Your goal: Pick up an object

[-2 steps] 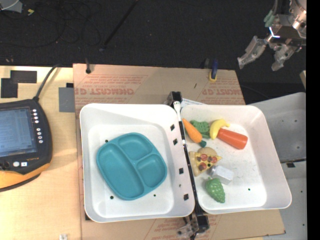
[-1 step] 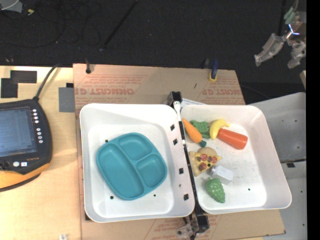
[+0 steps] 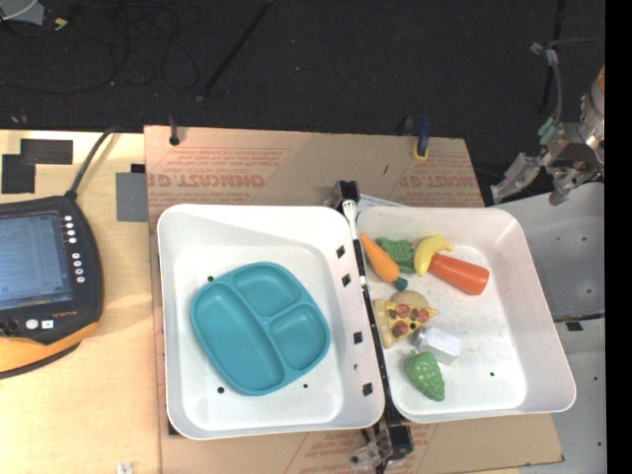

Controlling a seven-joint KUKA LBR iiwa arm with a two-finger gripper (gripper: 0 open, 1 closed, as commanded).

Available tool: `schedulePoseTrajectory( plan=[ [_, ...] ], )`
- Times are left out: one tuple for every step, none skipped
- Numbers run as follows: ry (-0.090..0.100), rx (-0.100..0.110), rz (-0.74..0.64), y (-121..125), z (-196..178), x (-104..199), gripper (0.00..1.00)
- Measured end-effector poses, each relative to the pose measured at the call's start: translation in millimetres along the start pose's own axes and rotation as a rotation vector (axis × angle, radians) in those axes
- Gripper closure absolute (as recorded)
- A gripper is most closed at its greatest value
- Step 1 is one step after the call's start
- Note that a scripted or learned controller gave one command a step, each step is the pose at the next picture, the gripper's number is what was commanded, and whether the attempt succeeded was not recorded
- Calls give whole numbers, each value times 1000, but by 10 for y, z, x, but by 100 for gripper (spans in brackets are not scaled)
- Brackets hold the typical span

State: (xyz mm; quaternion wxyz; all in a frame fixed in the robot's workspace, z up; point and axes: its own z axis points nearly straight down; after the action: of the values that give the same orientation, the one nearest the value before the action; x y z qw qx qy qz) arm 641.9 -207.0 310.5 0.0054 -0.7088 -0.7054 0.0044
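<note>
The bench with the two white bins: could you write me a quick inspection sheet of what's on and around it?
Surface: brown cardboard sheet on the bench, bearing the left bin and the right bin side by side.
Job's things: right bin holds a toy carrot, banana, orange-red cylinder, pizza slice, small silver block and bumpy green piece.
Clutter: teal divided plate lies in the left bin.
Grippers: gripper at the far right, outside the bins; fingers too unclear to judge.
Cables: dark cables trail across the black floor behind.
Surroundings: control tablet with screen at left.
</note>
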Motion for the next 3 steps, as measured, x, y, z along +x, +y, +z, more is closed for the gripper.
schedulePoseTrajectory(
  plan=[
    [2,-7,-3,-883,-99,371,0],
    [1,-8,-3,-1522,-143,629,0],
    [-3,-28,-11,-1327,-1551,1197,0]
  ],
)
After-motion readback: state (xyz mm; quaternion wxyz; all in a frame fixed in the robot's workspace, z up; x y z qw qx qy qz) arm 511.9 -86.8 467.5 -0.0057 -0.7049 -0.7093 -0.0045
